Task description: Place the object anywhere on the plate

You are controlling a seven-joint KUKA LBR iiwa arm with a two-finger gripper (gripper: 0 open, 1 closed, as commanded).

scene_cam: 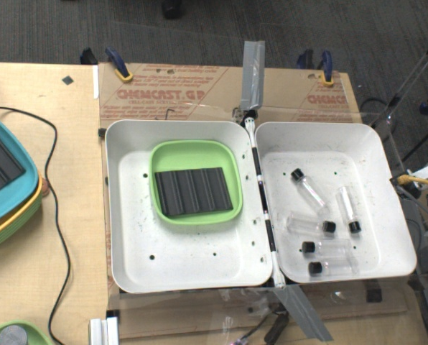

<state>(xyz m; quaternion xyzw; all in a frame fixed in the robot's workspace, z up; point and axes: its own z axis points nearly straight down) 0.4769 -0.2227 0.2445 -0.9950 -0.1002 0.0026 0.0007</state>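
A green square plate (196, 157) with a dark ribbed insert (193, 191) lies in the left white bin (128, 214), toward its back. Several clear plastic tubes with black caps lie in the right white bin (375, 157): one (306, 186) near the middle, one (347, 208) to its right, one (309, 226) below them and two (327, 258) near the front wall.
Brown cardboard (199, 88) with clamps lies behind the bins. A stack of teal and yellow plates (9, 185) sits at the left on the wooden bench, with a black cable (54, 192) running past it. Cables hang off the right edge.
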